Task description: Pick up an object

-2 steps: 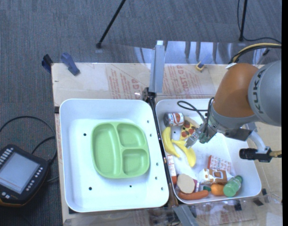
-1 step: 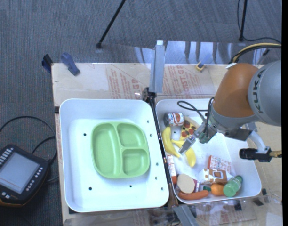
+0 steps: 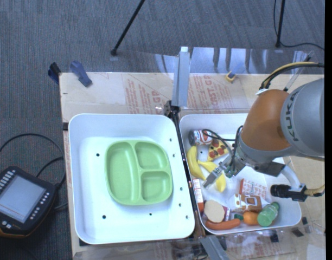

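Right white bin: curved yellow banana beside pincer.

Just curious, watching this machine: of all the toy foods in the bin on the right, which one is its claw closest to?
The yellow banana. The gripper hangs right beside it, while the hot dog, orange and green bottle lie farther toward the bin's near edge.

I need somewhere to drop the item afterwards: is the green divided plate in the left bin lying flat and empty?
Yes. The green plate lies flat, open side up, on the floor of the left bin, and all three compartments show bare green.
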Robot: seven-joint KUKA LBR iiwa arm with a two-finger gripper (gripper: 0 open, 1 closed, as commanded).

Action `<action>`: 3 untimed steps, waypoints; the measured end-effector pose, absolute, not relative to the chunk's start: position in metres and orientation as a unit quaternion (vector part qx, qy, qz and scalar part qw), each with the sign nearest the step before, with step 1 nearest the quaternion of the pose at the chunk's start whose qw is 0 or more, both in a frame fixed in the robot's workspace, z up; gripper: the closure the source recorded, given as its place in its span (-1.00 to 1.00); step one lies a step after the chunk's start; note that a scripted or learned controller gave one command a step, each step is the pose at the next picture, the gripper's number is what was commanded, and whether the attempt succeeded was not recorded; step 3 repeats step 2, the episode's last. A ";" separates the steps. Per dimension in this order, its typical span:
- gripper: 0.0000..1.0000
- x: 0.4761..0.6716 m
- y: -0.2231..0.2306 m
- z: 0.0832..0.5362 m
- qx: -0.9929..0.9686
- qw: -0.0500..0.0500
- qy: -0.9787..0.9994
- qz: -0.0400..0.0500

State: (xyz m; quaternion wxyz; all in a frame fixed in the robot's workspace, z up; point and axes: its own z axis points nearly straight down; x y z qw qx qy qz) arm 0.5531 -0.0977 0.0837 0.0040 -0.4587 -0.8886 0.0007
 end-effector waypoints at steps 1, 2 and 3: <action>1.00 0.552 -0.100 0.090 -0.463 0.007 -0.886 0.001; 1.00 0.623 -0.071 0.217 -0.599 0.002 -0.801 0.002; 1.00 0.623 -0.071 0.217 -0.599 0.002 -0.801 0.002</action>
